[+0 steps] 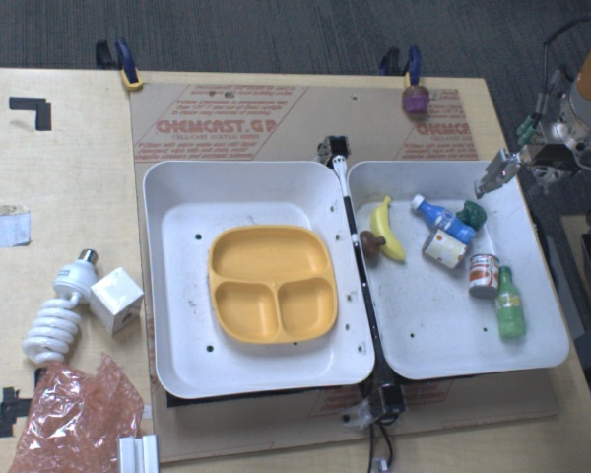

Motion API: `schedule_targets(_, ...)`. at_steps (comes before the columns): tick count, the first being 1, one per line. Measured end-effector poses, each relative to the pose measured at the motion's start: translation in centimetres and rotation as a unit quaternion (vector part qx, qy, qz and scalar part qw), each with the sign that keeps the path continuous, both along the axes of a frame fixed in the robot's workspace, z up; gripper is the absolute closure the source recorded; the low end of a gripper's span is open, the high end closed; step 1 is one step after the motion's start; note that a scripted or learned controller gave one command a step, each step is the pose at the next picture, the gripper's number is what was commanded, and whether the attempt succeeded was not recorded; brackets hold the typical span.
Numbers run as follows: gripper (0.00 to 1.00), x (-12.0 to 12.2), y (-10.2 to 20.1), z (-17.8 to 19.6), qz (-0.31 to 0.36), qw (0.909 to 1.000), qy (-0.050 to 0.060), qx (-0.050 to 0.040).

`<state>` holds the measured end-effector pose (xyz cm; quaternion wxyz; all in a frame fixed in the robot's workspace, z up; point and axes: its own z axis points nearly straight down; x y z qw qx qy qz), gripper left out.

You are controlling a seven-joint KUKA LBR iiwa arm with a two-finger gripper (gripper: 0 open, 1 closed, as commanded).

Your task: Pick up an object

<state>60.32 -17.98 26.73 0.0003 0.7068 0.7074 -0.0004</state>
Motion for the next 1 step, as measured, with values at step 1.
schedule_targets(1,0.00,0.41,1.00,-17.47,-0.001,1.0000,0.000,0.0001)
